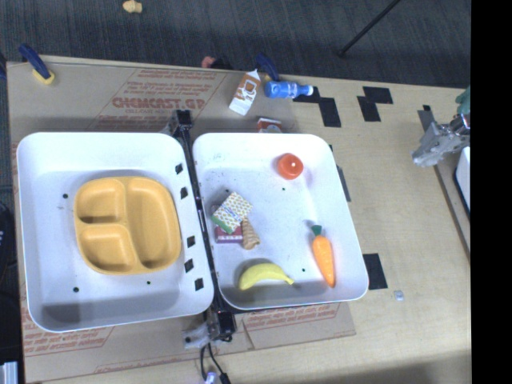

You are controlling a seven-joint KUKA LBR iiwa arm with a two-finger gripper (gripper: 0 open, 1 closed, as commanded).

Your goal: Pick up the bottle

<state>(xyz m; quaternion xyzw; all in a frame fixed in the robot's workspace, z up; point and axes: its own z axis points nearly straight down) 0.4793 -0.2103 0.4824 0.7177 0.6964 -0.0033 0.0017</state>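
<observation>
Glossy blue plastic bottle [286, 90] lies on matt brown cardboard [152, 94]; bins [344, 214] smooth white plastic.

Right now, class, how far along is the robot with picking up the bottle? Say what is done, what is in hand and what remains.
Nothing looks done yet. The blue bottle lies on its side on the bench beyond the right bin, outside both bins. Nothing is in hand: the gripper sits at the bench's right edge, well away from the bottle, with nothing visibly between its fingers. Everything remains: reaching the bottle, closing on it and lifting it.
</observation>
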